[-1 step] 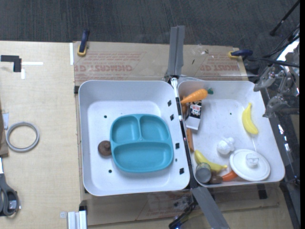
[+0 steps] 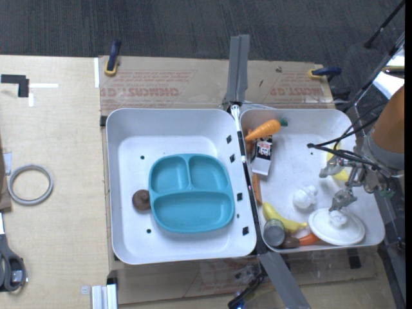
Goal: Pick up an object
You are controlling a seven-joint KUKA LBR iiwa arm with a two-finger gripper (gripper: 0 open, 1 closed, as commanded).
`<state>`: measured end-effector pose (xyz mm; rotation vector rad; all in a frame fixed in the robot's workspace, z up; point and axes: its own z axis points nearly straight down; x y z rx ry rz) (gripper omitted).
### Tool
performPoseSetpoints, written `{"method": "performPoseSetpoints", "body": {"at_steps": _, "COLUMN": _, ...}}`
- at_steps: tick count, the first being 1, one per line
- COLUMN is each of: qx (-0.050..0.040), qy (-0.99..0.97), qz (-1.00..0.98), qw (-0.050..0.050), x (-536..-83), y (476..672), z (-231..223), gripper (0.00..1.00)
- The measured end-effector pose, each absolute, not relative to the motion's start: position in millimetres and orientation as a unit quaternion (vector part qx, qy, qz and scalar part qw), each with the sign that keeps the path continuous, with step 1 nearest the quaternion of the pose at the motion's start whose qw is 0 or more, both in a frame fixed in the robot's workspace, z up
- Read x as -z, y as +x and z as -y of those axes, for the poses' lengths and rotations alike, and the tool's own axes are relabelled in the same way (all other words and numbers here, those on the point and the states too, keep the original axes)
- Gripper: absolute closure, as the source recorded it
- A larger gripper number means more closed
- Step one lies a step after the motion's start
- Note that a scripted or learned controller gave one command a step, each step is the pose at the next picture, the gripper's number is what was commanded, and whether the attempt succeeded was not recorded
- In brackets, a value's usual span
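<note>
My gripper [image 2: 337, 184] hangs over the right side of the right bin [image 2: 293, 166], with its two metal fingers spread open. A yellow object [image 2: 341, 172] lies partly hidden beside the upper finger, and I cannot tell whether they touch. The lower finger is just above a white plate [image 2: 336, 229] that carries a small white piece. A white lump [image 2: 304, 198] lies to the left of the gripper. A carrot [image 2: 264, 129], a small carton [image 2: 262, 153], a banana [image 2: 283, 219] and a can [image 2: 273, 234] lie along the bin's left side.
The left bin [image 2: 122, 172] holds a blue divided plate [image 2: 191, 192] and a brown round thing [image 2: 141, 199]. A tape roll [image 2: 28, 184] and scissors [image 2: 11, 269] lie on the bench at the far left. Cables run over the right bin's far right corner.
</note>
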<state>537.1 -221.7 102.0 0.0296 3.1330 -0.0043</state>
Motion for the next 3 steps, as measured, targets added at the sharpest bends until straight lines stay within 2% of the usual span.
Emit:
{"method": "performPoseSetpoints", "body": {"at_steps": 1, "qx": 0.0002, "qy": 0.019, "qz": -1.000, "qw": 0.001, "x": -91, "y": 610.5, "z": 216, "gripper": 0.00}}
{"method": "performPoseSetpoints", "body": {"at_steps": 2, "qx": 0.0002, "qy": 0.024, "qz": -1.000, "qw": 0.005, "x": -94, "y": 514.1, "z": 191, "gripper": 0.00}}
{"method": "performPoseSetpoints", "body": {"at_steps": 3, "qx": -0.0051, "qy": -0.112, "qz": -0.994, "qw": 0.003, "x": -139, "y": 482.5, "z": 213, "gripper": 0.00}}
